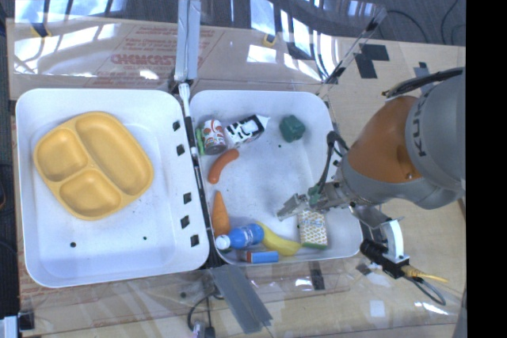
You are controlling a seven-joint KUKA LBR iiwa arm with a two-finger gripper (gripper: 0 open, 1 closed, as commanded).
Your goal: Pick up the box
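We see the hand (305, 204) low in the right white bin (317, 103), metal fingers spread, nothing between them; the small patterned cardboard box (314, 228) sits just below it in the view, near the bin's front-right corner, beside the yellow banana (281, 242). Box long axis runs roughly front-to-back, so we judge a short move toward the front wall, then close

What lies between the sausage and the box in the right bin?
In the camera view, bare white bin floor separates the sausage from the box; the claw reaches in just above the box.
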